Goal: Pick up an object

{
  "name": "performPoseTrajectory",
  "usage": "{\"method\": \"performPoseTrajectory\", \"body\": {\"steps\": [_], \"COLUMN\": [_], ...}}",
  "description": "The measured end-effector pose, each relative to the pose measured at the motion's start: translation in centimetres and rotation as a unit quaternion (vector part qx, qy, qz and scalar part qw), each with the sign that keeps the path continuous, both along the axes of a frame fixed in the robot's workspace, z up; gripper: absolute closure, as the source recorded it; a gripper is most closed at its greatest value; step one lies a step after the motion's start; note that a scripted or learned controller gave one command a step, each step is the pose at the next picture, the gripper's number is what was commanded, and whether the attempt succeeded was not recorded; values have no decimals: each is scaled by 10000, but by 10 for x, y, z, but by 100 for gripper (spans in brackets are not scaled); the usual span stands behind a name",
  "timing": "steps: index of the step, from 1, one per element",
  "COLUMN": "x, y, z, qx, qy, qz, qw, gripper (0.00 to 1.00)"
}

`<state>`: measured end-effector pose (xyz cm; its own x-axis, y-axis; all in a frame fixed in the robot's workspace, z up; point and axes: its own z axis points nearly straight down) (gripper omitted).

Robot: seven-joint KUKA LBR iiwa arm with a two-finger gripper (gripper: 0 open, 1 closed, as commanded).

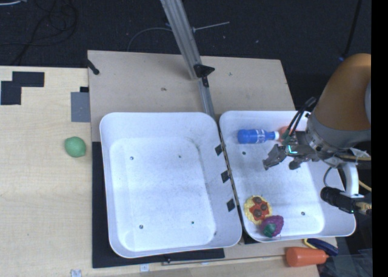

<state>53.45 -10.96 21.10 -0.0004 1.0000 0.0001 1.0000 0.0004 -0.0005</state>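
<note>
In the camera view, two white bins are seen side by side on the surface, the left bin (159,185) and the right bin (303,209). The end effector (274,159) is seen above the right bin, just below a blue bottle (254,136) lying on its side; whether it is released or clenched cannot be told. A yellow toy (257,207) and a purple toy (272,225) lie touching near the front wall. A green ball (76,146) rests on the surface, well apart to the left.

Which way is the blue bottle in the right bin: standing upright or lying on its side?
Lying on its side: the blue bottle stretches lengthwise across the right bin's floor.
</note>
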Motion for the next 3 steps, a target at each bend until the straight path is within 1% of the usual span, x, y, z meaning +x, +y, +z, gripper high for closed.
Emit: {"method": "performPoseTrajectory", "body": {"steps": [1,3], "x": [0,14], "y": [0,-5], "z": [0,-114], "qx": [0,3], "qy": [1,27], "qz": [0,2], "qw": [10000,10000], "gripper": [0,0]}}
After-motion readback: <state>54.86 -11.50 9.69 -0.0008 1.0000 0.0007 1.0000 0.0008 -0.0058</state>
